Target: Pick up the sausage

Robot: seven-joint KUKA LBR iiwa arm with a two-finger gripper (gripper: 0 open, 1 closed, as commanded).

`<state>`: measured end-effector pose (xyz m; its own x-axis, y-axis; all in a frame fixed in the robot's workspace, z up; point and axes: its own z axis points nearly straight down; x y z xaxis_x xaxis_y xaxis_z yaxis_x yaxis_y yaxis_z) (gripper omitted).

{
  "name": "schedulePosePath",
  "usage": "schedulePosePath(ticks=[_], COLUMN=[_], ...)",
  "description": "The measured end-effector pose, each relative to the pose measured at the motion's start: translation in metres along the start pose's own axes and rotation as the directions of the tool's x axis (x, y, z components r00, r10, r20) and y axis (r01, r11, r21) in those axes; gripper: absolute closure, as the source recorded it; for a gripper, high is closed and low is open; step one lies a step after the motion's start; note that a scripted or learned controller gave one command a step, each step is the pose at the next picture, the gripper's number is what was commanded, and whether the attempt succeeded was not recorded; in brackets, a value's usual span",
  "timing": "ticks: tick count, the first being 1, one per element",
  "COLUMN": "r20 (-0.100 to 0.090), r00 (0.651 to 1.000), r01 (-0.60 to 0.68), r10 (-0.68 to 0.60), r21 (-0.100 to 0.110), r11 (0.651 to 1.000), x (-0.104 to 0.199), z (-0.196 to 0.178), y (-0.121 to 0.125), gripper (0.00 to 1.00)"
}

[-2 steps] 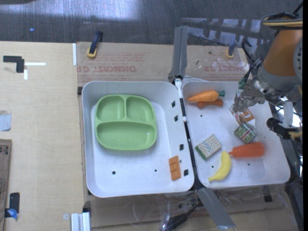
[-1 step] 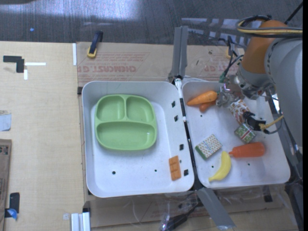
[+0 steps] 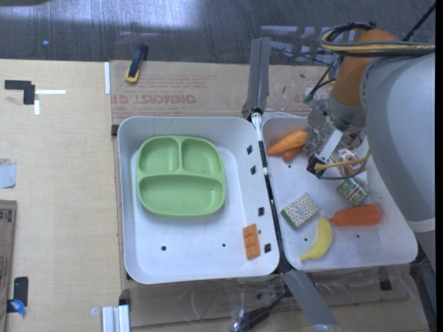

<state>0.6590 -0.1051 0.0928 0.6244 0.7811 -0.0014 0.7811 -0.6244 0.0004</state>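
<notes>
Counter [image 3: 55,185] of pale wood carries the two white bins side by side, with a sheet of brown cardboard [image 3: 180,88] bearing red print lying behind them. A yellow-and-black tool [image 3: 136,63] rests at the cardboard's far edge, and beyond it runs dark grey carpet [image 3: 208,12]. A grey metal post [image 3: 259,75] rises where the bins meet.

The left bin [image 3: 187,254] holds a green divided plate [image 3: 181,176] and, near its right wall, a small orange block [image 3: 250,241], possibly a cracker.

In the right bin [image 3: 367,251] the sausage [image 3: 356,216], reddish-orange, lies flat along the right side, with a banana [image 3: 317,241] just beside its left end. A patterned box [image 3: 300,209] sits left of the sausage, and a smaller patterned box [image 3: 353,191] is just behind it. A carrot [image 3: 287,142] lies at the far left corner.

The gripper [image 3: 320,149] hangs low over the far part of the right bin, just right of the carrot and well apart from the sausage. Whether it is released or clenched cannot be told from this angle; nothing shows in its grasp.
</notes>
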Motion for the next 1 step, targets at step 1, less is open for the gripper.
schedulePosePath(ticks=[1], r20=[0.0], r00=[0.999], r01=[0.035], r10=[-0.035], r21=[0.003], r11=[0.999], x=[-0.058], z=[0.0017], y=[-0.0782], gripper=[0.0])
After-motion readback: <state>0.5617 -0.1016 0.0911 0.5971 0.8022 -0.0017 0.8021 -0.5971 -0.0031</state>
